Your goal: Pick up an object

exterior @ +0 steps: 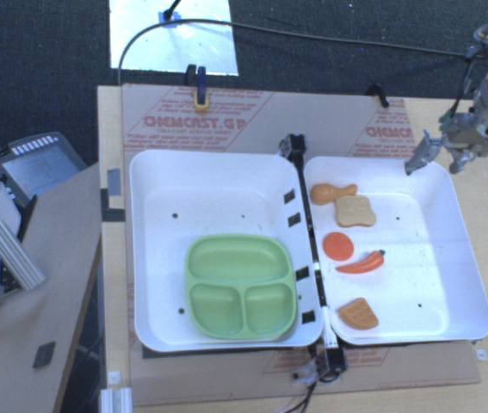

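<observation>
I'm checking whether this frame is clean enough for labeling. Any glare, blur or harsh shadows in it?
Camera view: a bright reflective sheet beyond the bench glares near white; the gripper looks soft, slightly blurred; the red pepper and green tray are sharp, their shadows faint in the white bins.

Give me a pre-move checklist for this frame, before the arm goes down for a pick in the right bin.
1. Fingers apart, nothing between them: ok. The gripper is open and holds nothing.
2. Gripper over a target: not ok. It hangs at the far right corner of the right bin, away from the food pieces.
3. Targets visible and unblocked: ok. Chicken leg, bread slice, red disc, chili pepper and orange wedge all lie in plain view.
4. Pieces separated: partly ok. The wedge lies alone; the leg and bread look touching.
5. Left bin irrelevant: ok. It bears a green divided plate.
</observation>
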